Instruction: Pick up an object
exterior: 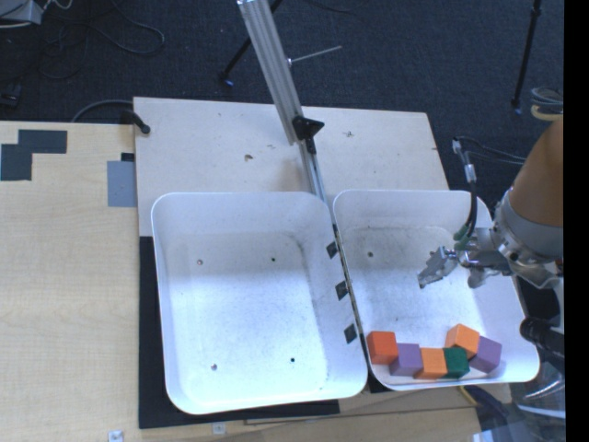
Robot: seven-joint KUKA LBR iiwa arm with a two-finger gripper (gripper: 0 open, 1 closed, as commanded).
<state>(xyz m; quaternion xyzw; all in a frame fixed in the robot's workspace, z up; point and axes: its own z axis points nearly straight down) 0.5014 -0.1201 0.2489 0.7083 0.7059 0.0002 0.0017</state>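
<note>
Several small blocks lie in a row along the front wall of the right bin (396,197): an orange block (382,346), a purple block (405,359), a second orange one (433,364), a green block (456,362), a third orange one (465,338) and another purple block (487,353). My gripper (452,278) hangs over the right side of that bin, above and behind the blocks. Its fingers are spread apart, it is open, and nothing is between them. The grey wrist with its orange band (543,178) reaches in from the right.
The left bin (158,212) stands beside the right one, with a divider with black clips (339,288) between them. A slanted aluminium rail (276,72) rises behind the bins. Bare floor of the right bin spreads left of the gripper.
</note>
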